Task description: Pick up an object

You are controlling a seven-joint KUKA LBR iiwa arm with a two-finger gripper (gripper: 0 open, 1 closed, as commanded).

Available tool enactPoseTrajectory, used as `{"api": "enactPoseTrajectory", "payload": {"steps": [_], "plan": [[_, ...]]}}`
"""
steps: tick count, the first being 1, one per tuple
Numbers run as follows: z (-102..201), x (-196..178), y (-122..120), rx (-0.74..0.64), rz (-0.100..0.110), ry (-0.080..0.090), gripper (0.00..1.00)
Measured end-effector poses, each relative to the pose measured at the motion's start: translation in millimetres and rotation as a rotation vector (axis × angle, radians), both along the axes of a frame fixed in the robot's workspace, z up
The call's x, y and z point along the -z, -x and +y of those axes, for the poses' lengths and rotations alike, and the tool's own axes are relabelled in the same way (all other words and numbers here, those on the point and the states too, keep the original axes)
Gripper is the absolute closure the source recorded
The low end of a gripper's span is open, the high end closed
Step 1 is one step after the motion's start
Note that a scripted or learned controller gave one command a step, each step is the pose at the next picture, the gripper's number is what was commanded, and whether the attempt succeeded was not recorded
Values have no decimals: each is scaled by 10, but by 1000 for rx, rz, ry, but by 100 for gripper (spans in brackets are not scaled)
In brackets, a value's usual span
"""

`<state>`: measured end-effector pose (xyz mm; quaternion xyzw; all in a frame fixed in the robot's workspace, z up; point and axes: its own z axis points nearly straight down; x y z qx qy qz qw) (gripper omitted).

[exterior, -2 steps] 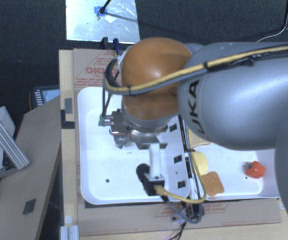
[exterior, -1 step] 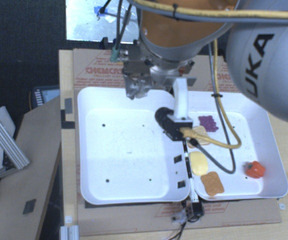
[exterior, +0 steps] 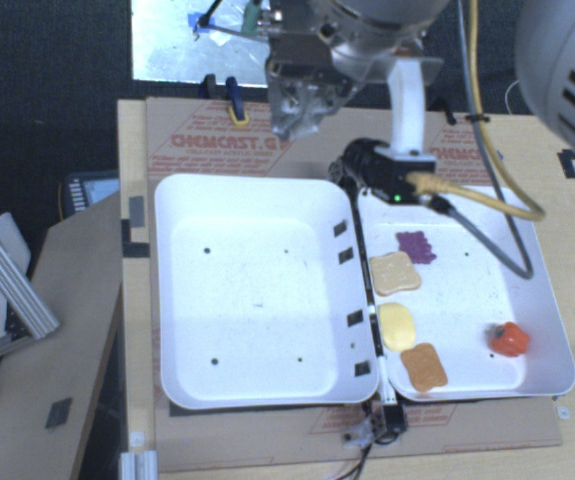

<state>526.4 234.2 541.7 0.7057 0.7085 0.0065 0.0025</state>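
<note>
**Right bin: five items, none lifted**

We take the right bin (exterior: 552, 363) as our landmark. Within it we list a purple grape cluster (exterior: 416, 246) toward the far side, a toast slice (exterior: 395, 273) just nearer than the grapes, a pale yellow piece (exterior: 397, 326) below the toast, a brown cracker-like piece (exterior: 425, 366) at the near wall, and an orange-red piece (exterior: 509, 339) near the right wall. The end effector (exterior: 302, 93) hangs beyond the bin's far-left corner (over the counter (exterior: 217, 143)); whether it is spread or closed, we cannot tell. The left bin (exterior: 182, 193) adjoins.
</note>
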Motion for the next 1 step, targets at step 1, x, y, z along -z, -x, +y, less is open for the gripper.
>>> {"api": "enactPoseTrajectory", "payload": {"steps": [1], "plan": [[2, 64, 7, 0, 11, 4, 0]]}}
